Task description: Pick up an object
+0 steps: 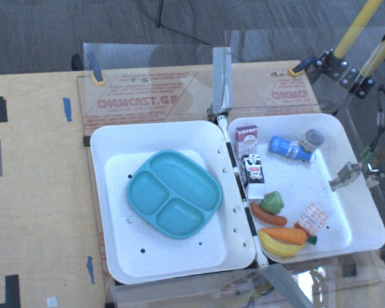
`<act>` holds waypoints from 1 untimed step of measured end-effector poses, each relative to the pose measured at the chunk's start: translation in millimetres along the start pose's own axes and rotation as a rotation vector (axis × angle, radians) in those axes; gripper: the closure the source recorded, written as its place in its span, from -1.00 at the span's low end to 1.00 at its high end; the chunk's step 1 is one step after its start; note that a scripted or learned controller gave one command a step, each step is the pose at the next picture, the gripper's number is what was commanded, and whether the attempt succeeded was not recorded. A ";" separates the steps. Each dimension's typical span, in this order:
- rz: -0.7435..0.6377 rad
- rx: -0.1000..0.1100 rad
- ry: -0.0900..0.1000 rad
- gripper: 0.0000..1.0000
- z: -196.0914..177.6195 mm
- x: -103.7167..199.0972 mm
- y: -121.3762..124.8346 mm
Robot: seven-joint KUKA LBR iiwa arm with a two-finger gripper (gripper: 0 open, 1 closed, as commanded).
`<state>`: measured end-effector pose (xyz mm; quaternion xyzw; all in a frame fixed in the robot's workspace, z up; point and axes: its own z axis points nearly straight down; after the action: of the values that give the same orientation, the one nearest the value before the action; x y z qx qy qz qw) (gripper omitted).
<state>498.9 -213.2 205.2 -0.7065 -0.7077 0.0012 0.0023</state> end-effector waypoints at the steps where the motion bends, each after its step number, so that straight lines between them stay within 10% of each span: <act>1: -0.045 -0.002 -0.002 -1.00 114.7 20.8 77.5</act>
<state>575.7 -192.1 90.1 -0.6904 -0.7234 0.0009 0.0008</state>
